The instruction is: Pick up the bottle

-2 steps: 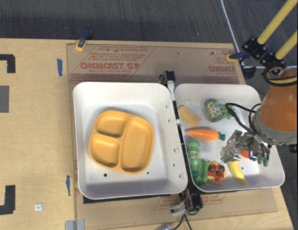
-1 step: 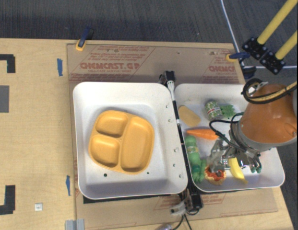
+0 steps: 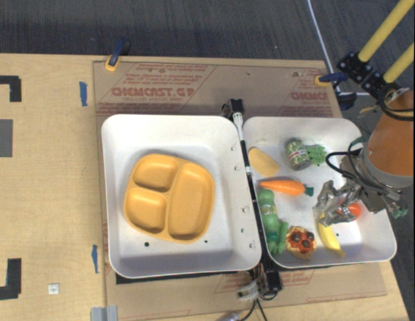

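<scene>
Camera view puts the green bottle [image 3: 268, 214] at the right bin's [image 3: 377, 249] left wall, well apart from the gripper [image 3: 335, 204] low at lower right, finger state unclear; I judge the approach unfinished, needing leftward travel; the board [image 3: 154, 89] reads "CHEMCAST GP".

A single fixed camera looks down on the bench from above at a slight slant, far enough back to take in both shallow white plastic bins, the left bin [image 3: 120, 179] and the right bin [image 3: 377, 243], side by side. The brown cardboard sheet [image 3: 194, 85] under them runs toward the top of the frame, with dark grey floor [image 3: 160, 12] beyond. The grey arm with its orange band [image 3: 391, 146] enters from the right edge.
</scene>
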Available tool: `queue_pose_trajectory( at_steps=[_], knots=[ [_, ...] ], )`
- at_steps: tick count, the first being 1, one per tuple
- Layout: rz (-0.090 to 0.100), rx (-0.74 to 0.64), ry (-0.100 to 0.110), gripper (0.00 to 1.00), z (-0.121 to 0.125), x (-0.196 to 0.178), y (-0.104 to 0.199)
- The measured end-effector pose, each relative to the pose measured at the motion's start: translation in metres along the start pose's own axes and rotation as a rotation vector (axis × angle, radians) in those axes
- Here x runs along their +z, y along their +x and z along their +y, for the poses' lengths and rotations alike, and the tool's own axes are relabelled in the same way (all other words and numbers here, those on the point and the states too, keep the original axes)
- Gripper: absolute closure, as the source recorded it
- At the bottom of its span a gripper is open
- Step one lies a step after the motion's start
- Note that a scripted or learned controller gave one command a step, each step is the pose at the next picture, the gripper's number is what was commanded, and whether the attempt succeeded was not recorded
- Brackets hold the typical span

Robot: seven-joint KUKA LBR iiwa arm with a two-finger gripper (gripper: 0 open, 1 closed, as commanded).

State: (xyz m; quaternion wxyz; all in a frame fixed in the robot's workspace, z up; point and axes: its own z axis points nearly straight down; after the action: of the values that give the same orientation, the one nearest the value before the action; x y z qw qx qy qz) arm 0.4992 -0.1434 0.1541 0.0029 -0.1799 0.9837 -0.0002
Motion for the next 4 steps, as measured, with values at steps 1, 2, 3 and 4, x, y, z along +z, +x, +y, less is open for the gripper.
queue_pose_trajectory(
  at_steps=[1,2,3,4],
  knots=[
    [0.001,-0.072,-0.001,1.00,0.031,0.055,-0.016],
    [0.001,-0.208,0.000,1.00,-0.043,-0.030,0.008],
    [0.001,-0.404,-0.001,1.00,-0.016,0.067,0.007],
    [0.000,-0.630,0.003,1.00,0.035,0.066,-0.008]
  ],
)
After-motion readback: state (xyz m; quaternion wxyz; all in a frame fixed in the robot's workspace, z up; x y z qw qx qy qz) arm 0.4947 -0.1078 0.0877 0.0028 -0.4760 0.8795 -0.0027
